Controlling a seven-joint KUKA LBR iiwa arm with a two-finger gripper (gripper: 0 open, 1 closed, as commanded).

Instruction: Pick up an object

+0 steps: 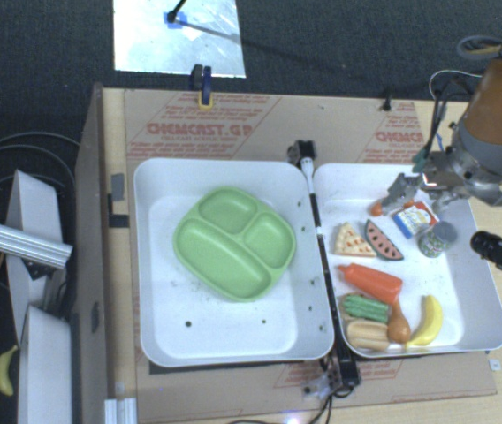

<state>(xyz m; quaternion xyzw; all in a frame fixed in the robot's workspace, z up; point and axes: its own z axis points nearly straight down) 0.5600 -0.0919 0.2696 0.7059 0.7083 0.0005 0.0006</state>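
Observation:
My gripper (421, 194) hangs over the back of the right bin (485, 325), its two grey fingers spread open. Just below it lies a small blue, red and white carton (411, 220), not held. A grey can (437, 238) rests to the carton's right, and a small orange piece (376, 208) to its left. Further toy food fills the bin: a pizza slice (350, 239), a watermelon slice (384, 241), an orange carrot (373, 281), a green vegetable (364, 307), a tan bun (366, 335), a brown piece (399, 326) and a banana (426, 320).
The left bin (163, 325) holds a green divided plate (233, 244). A black clamp (304, 153) sits on the divider between the bins at the back. The bins rest on cardboard (198, 126). The arm's grey wrist (494, 153) overhangs the right bin's back right corner.

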